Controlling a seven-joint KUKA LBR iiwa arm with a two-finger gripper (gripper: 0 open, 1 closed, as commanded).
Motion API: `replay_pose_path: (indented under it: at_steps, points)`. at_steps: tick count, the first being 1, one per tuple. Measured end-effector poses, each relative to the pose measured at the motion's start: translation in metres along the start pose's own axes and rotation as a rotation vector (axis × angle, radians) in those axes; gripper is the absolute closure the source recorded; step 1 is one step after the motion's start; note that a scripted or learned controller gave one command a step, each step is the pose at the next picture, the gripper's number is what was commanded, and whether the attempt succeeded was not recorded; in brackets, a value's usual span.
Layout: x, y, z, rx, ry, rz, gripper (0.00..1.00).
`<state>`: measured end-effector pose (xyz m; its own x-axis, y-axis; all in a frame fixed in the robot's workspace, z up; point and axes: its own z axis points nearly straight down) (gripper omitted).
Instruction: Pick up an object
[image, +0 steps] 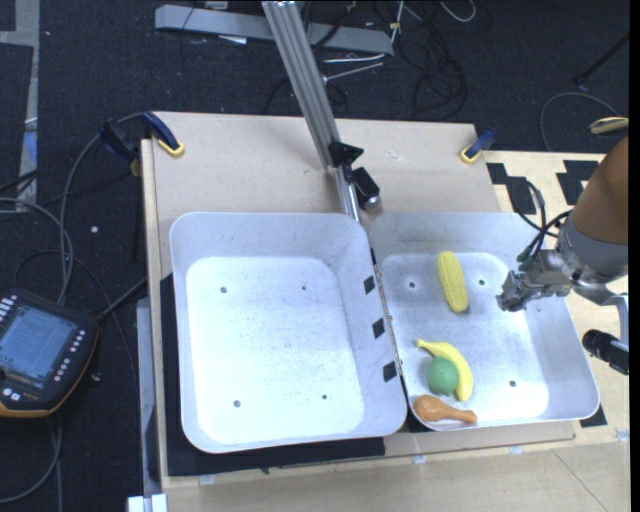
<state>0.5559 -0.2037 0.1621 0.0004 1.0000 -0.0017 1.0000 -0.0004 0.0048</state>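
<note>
Camera view: no readable writing on bins (200, 240).

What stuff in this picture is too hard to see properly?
- Arm: mostly cut off by the camera view's right edge.
- Gripper: small and dark over the right bin; its state is unclear.
- Green thing: partly hidden by the banana; too small to identify.

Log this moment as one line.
gripper: over right bin, right of corn | holding: nothing seen | banana, green ball, orange piece: untouched
</note>
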Motion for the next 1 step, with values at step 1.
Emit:
replay_pose_path:
  at_steps: [1]
  points:
    - [-0.0013,0.0043,-0.0618,0.0,0.0,-0.001,1.0]
